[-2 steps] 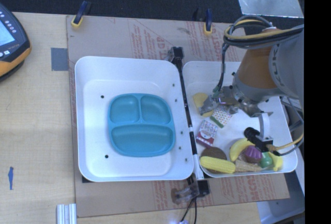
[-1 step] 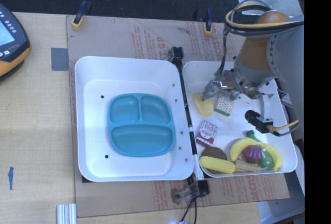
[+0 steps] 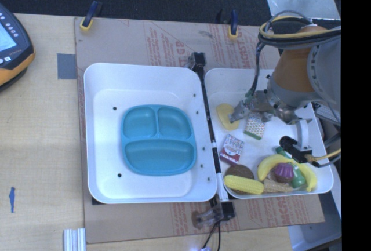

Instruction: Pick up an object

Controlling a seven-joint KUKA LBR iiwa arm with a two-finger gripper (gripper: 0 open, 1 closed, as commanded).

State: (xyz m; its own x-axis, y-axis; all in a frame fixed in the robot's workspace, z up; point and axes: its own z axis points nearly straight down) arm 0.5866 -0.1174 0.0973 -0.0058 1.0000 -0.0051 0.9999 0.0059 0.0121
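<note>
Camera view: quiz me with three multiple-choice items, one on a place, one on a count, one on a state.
1. Where is the blue divided plate?
A. left bin
B. right bin
C. bare bench

2. How many compartments does the plate have?
A. two
B. three
C. five

3. How does the corn cob lie?
A. upright
B. on its side
C. hanging from the gripper

Answers:
1 A, it lies inside the left bin.
2 B, two small sections above one large.
3 B, it lies lengthwise at the right bin's near edge, apart from the gripper.
</note>
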